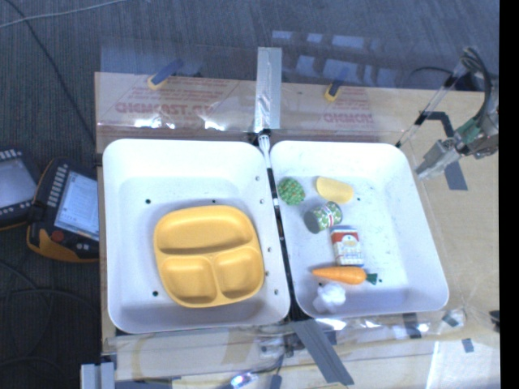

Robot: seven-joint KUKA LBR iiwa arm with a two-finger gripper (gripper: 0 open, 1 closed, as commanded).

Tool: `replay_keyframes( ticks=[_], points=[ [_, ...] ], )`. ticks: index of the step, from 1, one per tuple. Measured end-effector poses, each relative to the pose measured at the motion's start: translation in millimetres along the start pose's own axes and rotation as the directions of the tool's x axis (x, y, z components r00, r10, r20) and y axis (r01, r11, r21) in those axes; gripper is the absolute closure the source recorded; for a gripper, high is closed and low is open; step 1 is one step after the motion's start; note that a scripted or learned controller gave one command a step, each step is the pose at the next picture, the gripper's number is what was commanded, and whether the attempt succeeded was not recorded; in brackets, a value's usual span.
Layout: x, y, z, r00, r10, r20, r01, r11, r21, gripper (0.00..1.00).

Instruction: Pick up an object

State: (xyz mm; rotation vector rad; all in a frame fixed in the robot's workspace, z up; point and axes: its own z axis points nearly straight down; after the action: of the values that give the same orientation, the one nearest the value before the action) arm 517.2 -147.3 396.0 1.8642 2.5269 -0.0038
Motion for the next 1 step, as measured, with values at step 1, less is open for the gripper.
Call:
replay_keyframes(
  ticks=[1],
  points=[
    [28.1, 23.9, 112.9, 0.999, 0.052, -0.003, -0.052, 0.999, 0.001, 1.0]
  ],
)
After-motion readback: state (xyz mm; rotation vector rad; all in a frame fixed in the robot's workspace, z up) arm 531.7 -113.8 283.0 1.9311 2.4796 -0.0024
